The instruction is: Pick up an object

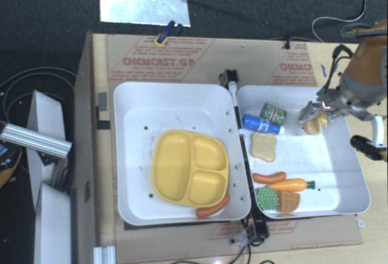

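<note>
The gripper (315, 114) hangs low over the upper right part of the right bin (351, 196), right above a small tan object (312, 126) that lies near the bin's back wall. Metal parts of the gripper overlap the top of that object, and whether it has taken hold of it cannot be told from this angle.

To the left in the same bin lie a green can (273, 114), a blue and white bottle (262, 124) and a pale slice of bread (264, 146), close together. Toward the front lie a sausage (268, 177), a carrot (290, 184), a green leafy piece (267, 198) and a waffle (289, 201).

The left bin (130, 135) holds a yellow divided plate (190, 167), with another sausage (213, 207) against its front edge.

The arm (367, 72) is cut off at the right
</note>
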Action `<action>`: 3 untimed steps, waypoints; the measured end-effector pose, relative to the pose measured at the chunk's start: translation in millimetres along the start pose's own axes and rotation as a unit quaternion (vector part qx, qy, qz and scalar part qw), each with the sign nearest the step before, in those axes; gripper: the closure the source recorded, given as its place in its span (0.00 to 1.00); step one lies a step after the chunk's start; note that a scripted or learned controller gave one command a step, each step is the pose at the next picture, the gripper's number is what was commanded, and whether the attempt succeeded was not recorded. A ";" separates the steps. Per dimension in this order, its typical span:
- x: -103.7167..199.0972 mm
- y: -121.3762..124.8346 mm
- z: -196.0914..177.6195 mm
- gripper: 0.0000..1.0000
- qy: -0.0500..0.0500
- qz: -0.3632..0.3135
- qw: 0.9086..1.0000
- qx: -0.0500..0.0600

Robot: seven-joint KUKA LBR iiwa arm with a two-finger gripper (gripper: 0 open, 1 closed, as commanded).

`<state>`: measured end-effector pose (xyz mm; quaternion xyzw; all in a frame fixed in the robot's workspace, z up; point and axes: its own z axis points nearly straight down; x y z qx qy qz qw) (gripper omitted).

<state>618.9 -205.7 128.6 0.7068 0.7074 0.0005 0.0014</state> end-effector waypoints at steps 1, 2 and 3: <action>88.4 32.0 -87.9 1.00 0.001 -0.002 1.000 -0.002; 133.8 -5.9 -90.2 1.00 0.001 -0.002 1.000 0.000; 170.5 -59.5 -85.8 1.00 0.001 -0.002 1.000 0.001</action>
